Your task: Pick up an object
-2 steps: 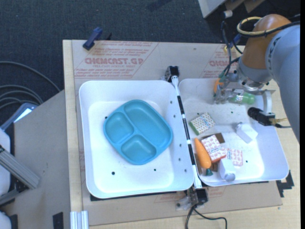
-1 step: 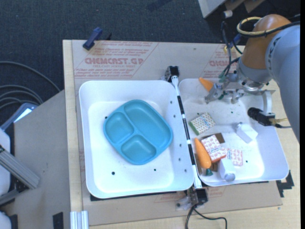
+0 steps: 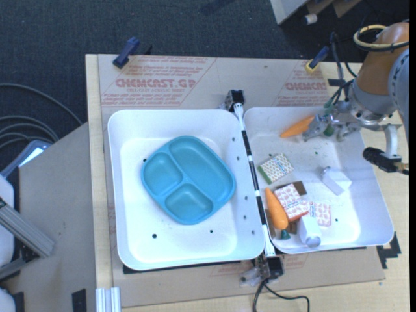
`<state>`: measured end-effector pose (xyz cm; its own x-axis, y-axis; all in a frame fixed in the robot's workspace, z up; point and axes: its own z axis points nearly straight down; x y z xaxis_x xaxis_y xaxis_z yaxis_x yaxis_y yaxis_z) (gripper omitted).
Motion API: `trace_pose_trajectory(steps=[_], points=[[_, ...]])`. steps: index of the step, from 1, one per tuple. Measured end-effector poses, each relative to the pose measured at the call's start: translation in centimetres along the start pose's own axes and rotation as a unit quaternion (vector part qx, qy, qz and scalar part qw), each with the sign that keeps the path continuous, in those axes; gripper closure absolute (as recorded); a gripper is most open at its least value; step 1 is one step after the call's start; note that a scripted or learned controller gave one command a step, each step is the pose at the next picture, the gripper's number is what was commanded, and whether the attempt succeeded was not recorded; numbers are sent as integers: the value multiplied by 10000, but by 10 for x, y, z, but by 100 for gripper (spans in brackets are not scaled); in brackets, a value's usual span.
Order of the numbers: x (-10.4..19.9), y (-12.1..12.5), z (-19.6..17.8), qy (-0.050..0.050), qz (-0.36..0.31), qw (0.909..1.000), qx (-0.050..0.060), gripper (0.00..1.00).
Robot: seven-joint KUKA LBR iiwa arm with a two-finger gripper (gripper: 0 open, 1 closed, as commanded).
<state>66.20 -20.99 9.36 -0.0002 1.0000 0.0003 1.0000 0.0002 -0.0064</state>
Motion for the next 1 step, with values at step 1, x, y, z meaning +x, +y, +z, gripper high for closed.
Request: trace_pose_trajectory(steps=[1], points=[[36,-74,10,2,2,10000,-26,0]])
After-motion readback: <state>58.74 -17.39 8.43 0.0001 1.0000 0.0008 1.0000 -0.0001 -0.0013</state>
